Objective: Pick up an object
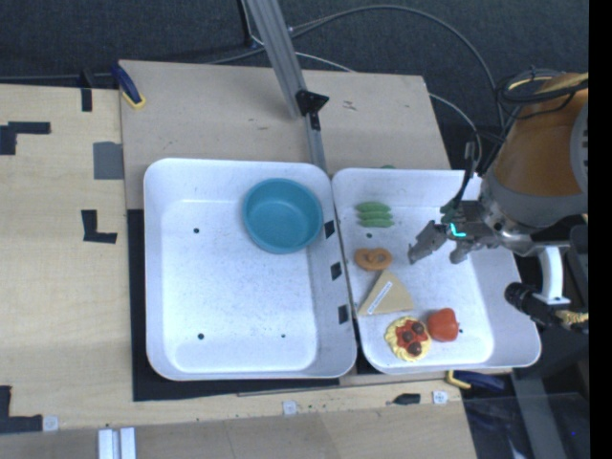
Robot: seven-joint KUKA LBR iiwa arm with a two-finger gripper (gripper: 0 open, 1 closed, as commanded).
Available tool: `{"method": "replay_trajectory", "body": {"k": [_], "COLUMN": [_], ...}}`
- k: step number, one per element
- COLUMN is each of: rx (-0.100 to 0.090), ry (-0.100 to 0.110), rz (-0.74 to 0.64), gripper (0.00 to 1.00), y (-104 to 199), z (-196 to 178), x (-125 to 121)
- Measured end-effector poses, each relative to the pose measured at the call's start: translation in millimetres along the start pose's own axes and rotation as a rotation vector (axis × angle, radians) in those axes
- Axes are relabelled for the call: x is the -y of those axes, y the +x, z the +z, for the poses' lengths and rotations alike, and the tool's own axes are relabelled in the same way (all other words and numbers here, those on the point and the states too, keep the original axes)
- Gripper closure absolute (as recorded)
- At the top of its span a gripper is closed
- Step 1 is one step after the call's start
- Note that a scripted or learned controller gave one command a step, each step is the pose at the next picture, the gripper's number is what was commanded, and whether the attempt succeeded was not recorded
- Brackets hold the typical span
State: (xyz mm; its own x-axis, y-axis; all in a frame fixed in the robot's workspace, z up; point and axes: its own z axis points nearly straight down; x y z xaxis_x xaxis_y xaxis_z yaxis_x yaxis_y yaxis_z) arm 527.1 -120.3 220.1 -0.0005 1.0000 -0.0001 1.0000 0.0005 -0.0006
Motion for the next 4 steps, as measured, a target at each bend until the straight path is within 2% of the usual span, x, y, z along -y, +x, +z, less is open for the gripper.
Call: {"method": "replay_trajectory", "body": {"k": [1,3,4], "rx": [0.0,-0.001,0.0], "ry": [0.0,0.004,-0.002], "rz": [0.0,0.0,0.0], "gripper": [0.0,0.0,0.0], "y": [0,2,2], "z": [0,85,132], "x": [0,3,2]}}
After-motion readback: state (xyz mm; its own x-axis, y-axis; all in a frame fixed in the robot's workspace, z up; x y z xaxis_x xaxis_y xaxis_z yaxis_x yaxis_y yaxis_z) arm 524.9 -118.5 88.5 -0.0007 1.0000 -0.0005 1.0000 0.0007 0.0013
